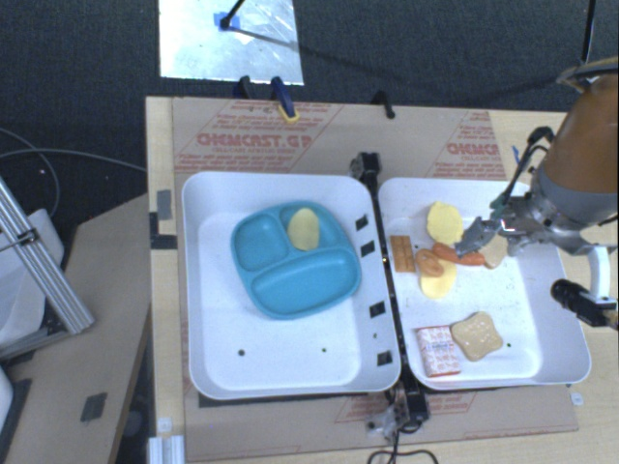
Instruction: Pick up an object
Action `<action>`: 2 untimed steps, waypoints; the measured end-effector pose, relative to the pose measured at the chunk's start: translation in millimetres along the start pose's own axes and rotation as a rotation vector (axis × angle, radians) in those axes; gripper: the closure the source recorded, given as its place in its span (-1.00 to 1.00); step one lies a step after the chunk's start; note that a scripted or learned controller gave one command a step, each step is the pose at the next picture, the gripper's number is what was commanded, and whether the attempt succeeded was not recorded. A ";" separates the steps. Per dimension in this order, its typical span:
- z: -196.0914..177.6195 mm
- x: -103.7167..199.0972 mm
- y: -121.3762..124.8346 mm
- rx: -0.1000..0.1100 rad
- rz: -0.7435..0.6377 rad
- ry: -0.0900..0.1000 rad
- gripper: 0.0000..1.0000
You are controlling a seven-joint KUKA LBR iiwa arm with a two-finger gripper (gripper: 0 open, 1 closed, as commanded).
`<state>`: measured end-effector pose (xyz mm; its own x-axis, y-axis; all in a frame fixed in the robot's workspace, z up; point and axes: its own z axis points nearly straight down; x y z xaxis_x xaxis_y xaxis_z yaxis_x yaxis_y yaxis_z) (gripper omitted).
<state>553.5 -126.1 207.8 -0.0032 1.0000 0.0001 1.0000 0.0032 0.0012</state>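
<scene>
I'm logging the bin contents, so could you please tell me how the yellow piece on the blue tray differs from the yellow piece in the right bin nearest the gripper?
The yellow piece on the blue tray is a paler, upright oval; the yellow piece in the right bin is brighter, rounder and looks larger. The first sits in a compartment of the blue tray in the left bin; the second lies on the right bin floor, close to the gripper. Both are yellow and lie free.
</scene>
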 end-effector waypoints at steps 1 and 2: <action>-165.9 44.2 -13.7 -0.021 -0.007 -0.001 -1.00; -34.7 75.3 16.5 0.011 -0.004 0.002 -1.00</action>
<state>569.7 -50.7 242.6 -0.0075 1.0000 0.0024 0.9999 0.0075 -0.0098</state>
